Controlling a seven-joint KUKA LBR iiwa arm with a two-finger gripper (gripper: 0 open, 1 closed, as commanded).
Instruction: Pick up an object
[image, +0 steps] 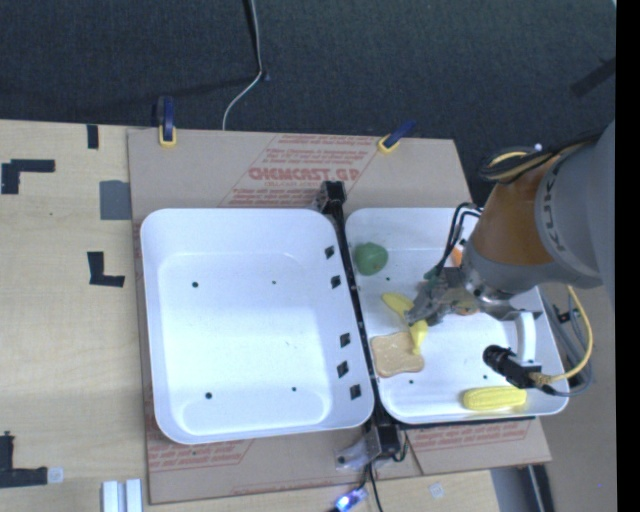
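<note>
1. Objects for picking lie in the right bin (400, 222), which sits on a cardboard sheet (290, 175) beside the left bin (160, 300); the two bins touch along a dark centre divider.
2. Reaching in from the right, the grey arm (570, 215) with its orange band (510, 225) hangs over the right bin's middle.
3. Its gripper (428, 305) points toward the bin's left part, low over the floor.
4. A tan toast slice (396, 353) lies flat near the divider, just below and left of the gripper, apart from it.
5. A yellow corn cob (493, 399) rests along the bin's near wall, well apart from the gripper.
6. A green round piece (371, 257) sits near the divider at the bin's far-left part, above and left of the gripper.
7. A yellow piece (397, 303) lies just left of the gripper tips, and a smaller yellow piece (418, 335) sits directly under them, close to the toast's upper edge.
8. Whether the tips are spread or pressed together, or pinching either yellow piece, cannot be told: dark metal and yellow overlap there.
</note>
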